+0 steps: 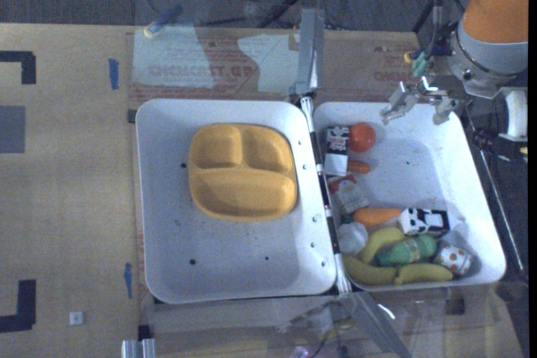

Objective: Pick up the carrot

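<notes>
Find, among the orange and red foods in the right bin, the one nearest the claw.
The round red-orange tomato at the bin's far end, beside the small carton. The carrot lies farther from the claw.

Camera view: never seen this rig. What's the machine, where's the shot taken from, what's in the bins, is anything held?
One camera, fixed above the bench, looks down at a slant. The grey and orange thing at top right is the robot arm; its gripper sits over the back edge of the right bin, with nothing between its fingers.

The left bin holds a yellow divided plate. The right bin holds toy food along its left and front sides: a tomato, a small carrot, a bigger carrot, bananas, a black and white carton and some small packs. The arm's job is to pick up a carrot; neither has been lifted yet.
</notes>
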`<state>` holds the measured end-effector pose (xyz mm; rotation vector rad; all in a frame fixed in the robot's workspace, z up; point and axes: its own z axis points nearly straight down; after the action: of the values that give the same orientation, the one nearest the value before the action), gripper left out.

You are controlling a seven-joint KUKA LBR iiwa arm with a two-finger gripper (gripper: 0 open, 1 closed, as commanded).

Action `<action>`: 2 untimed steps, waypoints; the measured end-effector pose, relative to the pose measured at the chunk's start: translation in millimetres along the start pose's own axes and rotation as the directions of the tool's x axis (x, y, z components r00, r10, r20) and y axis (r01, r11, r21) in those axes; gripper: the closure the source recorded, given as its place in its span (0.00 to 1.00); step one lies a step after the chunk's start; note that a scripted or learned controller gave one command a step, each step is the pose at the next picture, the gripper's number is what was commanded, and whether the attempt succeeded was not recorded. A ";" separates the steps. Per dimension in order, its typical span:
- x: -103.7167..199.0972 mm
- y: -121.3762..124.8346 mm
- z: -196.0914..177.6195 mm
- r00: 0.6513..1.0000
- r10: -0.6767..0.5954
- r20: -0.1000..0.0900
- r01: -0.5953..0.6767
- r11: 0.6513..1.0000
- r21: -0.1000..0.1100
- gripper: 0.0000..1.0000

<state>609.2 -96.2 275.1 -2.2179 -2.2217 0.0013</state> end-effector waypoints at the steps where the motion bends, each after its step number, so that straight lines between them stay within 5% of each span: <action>1: -1.5 -16.1 83.2 0.924 -0.384 0.001 0.384 0.924 -0.001 0.00; 2: 24.0 -8.1 90.0 0.932 -0.363 0.001 0.363 0.932 -0.003 0.00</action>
<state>600.9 -72.1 185.2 -1.7707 -2.5955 -0.0019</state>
